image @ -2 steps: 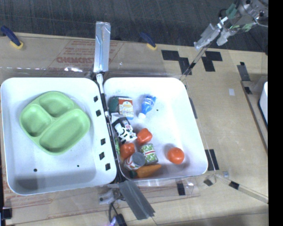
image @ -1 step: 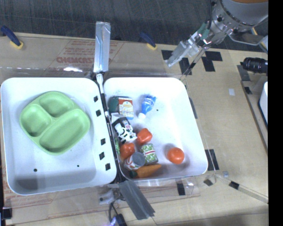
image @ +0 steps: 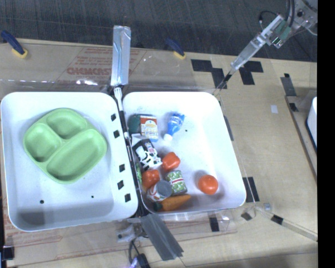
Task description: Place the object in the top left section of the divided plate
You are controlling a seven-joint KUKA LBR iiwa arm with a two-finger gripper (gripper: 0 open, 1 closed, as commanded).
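A green divided plate [image: 65, 144] lies in the left bin [image: 22, 205], with two small sections at its upper left and one large section at its lower right. All three sections hold nothing. My gripper [image: 229, 77] hangs over the bench just past the right bin's far right corner, away from the objects, and carries nothing that I can see. Several toy foods lie in the right bin [image: 226, 149]: a red-and-white can [image: 149, 127], a blue bottle [image: 174, 121], a black-and-white toy [image: 148, 156], a red piece [image: 170, 161] and an orange tomato [image: 208, 183].
A carrot [image: 176, 202], a green-labelled can [image: 177, 181] and a grey can [image: 163, 190] crowd the right bin's front left corner. A metal bar [image: 120, 54] stands at the back, above the divider between the bins. Black tape marks [image: 212, 68] lie on the bench.
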